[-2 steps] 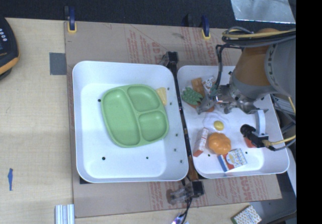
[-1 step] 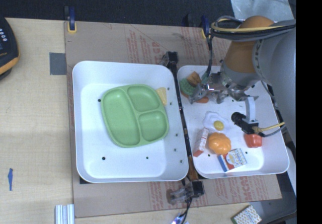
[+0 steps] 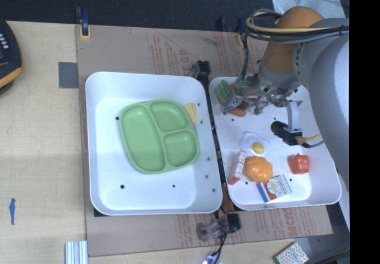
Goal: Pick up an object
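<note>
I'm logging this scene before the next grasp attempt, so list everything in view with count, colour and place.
Shallow plastic bins: two, white, side by side on the bench.
Divided plate: one, green, in the left bin.
Round fruit toy: one, orange, right bin, near front.
Small pepper-like toy: one, red, right bin, right side.
Fried-egg toy: one, white with yellow centre, right bin, middle.
Leafy toy: one, green, right bin, far left corner.
Gripper: one, grey metal, over the right bin's far end.
</note>
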{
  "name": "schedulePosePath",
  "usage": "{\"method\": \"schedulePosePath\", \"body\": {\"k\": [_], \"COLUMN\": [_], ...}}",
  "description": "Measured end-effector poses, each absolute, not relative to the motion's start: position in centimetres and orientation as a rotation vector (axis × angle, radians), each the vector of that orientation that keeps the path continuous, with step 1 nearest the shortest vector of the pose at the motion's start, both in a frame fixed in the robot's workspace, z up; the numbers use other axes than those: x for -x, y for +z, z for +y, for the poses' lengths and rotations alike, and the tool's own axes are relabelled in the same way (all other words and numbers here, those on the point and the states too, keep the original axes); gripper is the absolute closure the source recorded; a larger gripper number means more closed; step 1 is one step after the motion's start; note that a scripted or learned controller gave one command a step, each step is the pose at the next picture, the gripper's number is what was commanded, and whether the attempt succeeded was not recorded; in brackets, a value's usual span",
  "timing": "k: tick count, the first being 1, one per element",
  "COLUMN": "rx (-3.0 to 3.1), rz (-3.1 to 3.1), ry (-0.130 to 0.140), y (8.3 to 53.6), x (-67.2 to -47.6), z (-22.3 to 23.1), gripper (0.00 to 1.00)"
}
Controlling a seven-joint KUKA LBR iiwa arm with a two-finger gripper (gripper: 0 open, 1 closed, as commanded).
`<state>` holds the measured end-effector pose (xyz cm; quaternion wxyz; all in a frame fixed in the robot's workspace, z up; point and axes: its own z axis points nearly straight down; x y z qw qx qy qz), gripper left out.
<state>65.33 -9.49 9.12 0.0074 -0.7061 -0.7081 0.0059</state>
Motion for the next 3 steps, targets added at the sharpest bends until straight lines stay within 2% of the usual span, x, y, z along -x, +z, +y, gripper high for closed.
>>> {"method": "schedulePosePath", "body": {"k": [1,2,3], "rx": [2.209,2.195,2.210], "rz": [-2.213,-2.206,-2.224], "ry": [0.022,0.043,0.006], "y": [9.1,9.7,19.3], "x": [-65.3,-64.9,-60.9], "z": [-9.5,-9.5,-4.4], "gripper": [0.00,1.00,1.00]}}
